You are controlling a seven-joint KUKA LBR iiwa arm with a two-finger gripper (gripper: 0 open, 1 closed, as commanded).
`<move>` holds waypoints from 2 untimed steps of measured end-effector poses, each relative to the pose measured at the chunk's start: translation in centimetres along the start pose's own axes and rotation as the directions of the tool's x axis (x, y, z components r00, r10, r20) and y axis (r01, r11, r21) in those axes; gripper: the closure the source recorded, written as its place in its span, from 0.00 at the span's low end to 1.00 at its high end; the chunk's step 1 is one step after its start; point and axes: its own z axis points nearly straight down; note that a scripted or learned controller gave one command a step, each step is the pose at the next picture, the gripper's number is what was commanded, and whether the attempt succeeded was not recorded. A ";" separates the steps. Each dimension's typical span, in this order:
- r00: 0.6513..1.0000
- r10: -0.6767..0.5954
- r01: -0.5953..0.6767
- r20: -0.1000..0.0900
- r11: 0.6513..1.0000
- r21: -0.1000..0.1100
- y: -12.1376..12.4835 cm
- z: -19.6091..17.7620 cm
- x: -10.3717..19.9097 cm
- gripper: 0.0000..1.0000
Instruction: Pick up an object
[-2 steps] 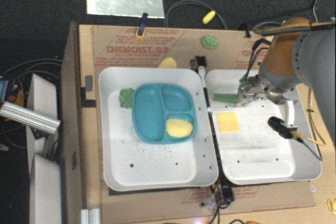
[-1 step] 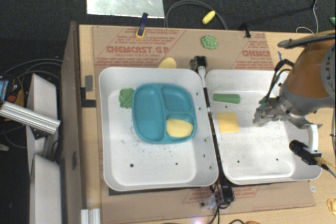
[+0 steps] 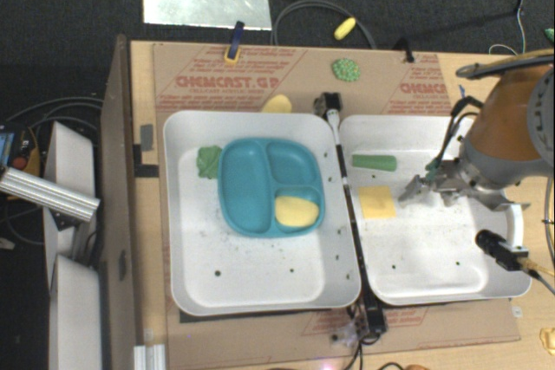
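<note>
The gripper (image 3: 414, 189) hangs low over the right bin (image 3: 434, 273), and whether its fingers are spread or pressed together cannot be told. Just to its left lies a yellow square piece (image 3: 377, 203). Slightly farther up-left lies a green bar (image 3: 374, 161).

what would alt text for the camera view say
A grey and orange robot arm's gripper hovers in the right white bin near a yellow square and a green bar. The left bin holds a blue divided plate carrying a yellow piece.
</note>
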 end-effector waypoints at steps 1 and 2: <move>1.000 -0.006 0.006 -0.003 1.000 0.004 -2.3 3.9 4.8 0.00; 1.000 -0.003 0.003 0.001 1.000 -0.003 1.1 3.7 2.4 0.00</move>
